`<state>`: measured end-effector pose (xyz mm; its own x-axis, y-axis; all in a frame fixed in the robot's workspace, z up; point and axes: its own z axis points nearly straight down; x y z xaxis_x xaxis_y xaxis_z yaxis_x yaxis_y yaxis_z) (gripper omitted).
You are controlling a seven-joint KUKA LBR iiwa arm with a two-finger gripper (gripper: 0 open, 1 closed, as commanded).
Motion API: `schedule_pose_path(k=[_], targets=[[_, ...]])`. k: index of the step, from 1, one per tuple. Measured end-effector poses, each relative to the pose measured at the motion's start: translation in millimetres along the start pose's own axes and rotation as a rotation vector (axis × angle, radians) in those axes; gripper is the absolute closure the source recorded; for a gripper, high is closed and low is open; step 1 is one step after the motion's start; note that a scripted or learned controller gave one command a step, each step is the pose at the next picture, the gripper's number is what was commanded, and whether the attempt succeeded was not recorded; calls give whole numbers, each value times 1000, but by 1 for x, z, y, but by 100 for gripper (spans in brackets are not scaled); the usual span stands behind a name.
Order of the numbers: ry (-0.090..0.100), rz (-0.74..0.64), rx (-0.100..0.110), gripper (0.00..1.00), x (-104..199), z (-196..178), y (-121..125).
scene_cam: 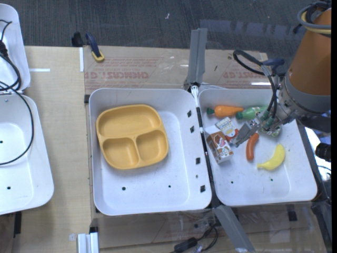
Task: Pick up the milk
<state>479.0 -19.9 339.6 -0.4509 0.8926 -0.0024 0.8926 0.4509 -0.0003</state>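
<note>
The milk (pixel 225 125), a small white carton with a printed label, lies in the right bin (pixel 263 191) near its left wall. A brown-and-white carton (pixel 220 145) lies just below it, touching or nearly so. My gripper (pixel 243 133) hangs low in the right bin, right beside both cartons on their right side, with a red sausage (pixel 251 146) just past it. Nothing shows as held in the gripper. The grey arm with its orange band (pixel 313 51) comes in from the upper right.
The right bin also holds a carrot (pixel 228 110), a green item (pixel 251 112) partly under the wrist, and a banana (pixel 273 158). A yellow divided plate (pixel 131 136) sits in the left bin (pixel 147 194). Cables (pixel 253 62) loop near the wrist.
</note>
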Motion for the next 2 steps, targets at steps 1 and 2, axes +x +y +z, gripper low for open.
schedule_pose_path(k=[1, 2], targets=[[0, 0, 0, 0, 0, 0, 0], [0, -162, -1, 0, 15, -62, 8]])
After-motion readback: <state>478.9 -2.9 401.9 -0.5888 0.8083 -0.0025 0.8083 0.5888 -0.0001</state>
